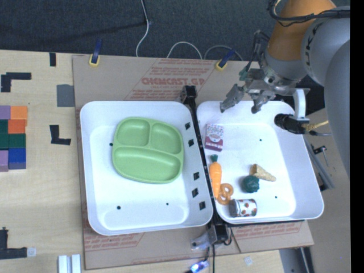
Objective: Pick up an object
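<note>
Carrot [215, 176], a small toy, lies along the left wall of the right bin [296, 169], touching a pretzel [225, 193]. It looks light, stiff and smooth, best pinched across its narrow middle. The gripper [243, 103] hangs over the bin's far edge, fingers apart and holding nothing.

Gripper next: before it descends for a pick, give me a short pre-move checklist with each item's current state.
1. Gripper open: ok, fingers spread.
2. Gripper holding nothing: ok, nothing between its fingers.
3. Gripper over right bin: ok, at its far edge.
4. Gripper above a target: not ok; the packet, carrot, pretzel, can, green ball and cone lie nearer the camera.
5. Items separated for grasping: not ok for carrot and pretzel, which touch.
</note>
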